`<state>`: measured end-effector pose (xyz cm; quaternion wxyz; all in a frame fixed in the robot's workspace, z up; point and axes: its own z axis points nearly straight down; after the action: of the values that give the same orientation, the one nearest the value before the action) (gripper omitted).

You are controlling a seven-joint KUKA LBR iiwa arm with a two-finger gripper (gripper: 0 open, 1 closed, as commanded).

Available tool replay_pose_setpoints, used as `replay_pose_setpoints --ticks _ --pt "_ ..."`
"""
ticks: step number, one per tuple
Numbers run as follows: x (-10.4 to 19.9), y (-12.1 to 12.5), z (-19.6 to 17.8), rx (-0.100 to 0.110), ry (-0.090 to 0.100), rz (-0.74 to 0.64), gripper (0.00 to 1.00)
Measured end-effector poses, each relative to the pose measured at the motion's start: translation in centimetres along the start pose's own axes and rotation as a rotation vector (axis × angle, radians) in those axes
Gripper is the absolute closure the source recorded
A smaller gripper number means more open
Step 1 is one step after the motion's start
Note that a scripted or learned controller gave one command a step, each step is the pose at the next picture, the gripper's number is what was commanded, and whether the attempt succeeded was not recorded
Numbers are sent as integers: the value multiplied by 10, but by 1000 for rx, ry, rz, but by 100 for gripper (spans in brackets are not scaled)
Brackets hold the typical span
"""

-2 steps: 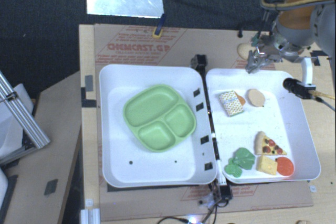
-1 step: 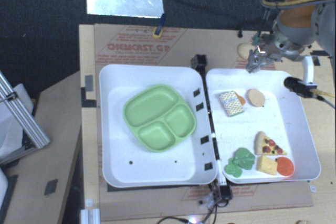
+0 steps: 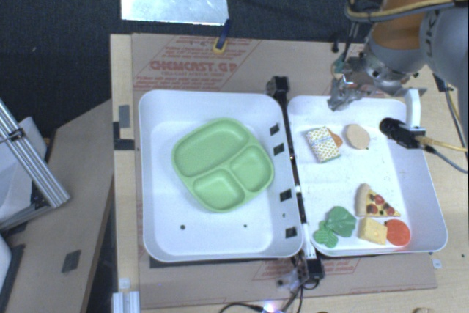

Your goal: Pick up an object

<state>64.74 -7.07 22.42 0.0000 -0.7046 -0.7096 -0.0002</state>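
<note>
Metal two-finger gripper [image 3: 341, 100] over right white bin's [image 3: 421, 179] far edge; finger state unclear; patterned square packet [image 3: 322, 144] lies just below-left, apart.

The arm (orange-banded) angles down-left, its claw [image 3: 341, 100] hanging low.

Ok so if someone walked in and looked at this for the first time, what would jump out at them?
Probably the pale green three-compartment plastic tray, lying alone in the left white bin. Next, the toy food scattered in the right white bin: a pizza slice, green leafy pieces, a yellow cheese wedge and a red-orange disc near the front. The gripper hangs over that bin's back edge.
</note>
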Motion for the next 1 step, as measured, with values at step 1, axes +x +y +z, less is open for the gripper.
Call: replay_pose_setpoints --ticks 1 --pt "53 -30 6 2 2 -2 100"
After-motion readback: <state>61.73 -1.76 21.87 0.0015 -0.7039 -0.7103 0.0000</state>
